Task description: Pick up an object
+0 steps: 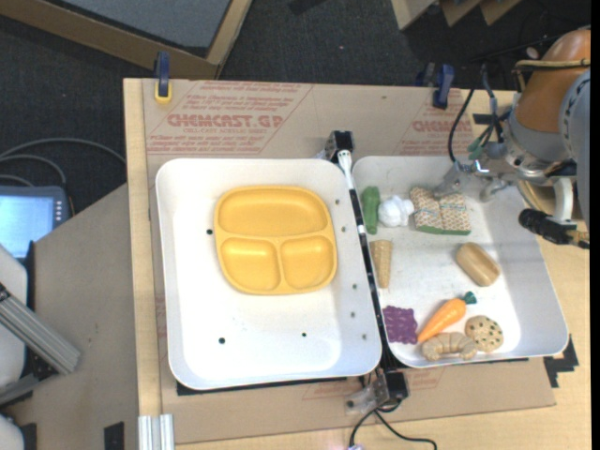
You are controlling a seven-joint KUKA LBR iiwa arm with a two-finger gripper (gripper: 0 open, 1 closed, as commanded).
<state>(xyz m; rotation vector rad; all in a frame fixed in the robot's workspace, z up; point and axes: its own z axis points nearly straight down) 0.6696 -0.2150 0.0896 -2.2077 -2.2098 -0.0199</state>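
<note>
The right bin (534, 279) holds several toy foods. Along its far side lie a green piece (371, 208), a white piece (395, 211) and a patterned sandwich (441, 212). A cone (382, 262) and a tan bread roll (478, 264) lie in the middle. A purple grape bunch (399, 323), a carrot (442, 318), a cookie (484, 332) and a knobbly tan piece (449, 347) lie near the front. My gripper (472, 179) hangs over the bin's far right corner, just above and right of the sandwich, with nothing seen in it.
A yellow three-compartment plate (277, 237) lies in the left bin (187, 279). The ridge where the two bins meet runs down the middle (364, 251). Cables and the arm's grey body (553, 129) crowd the far right side.
</note>
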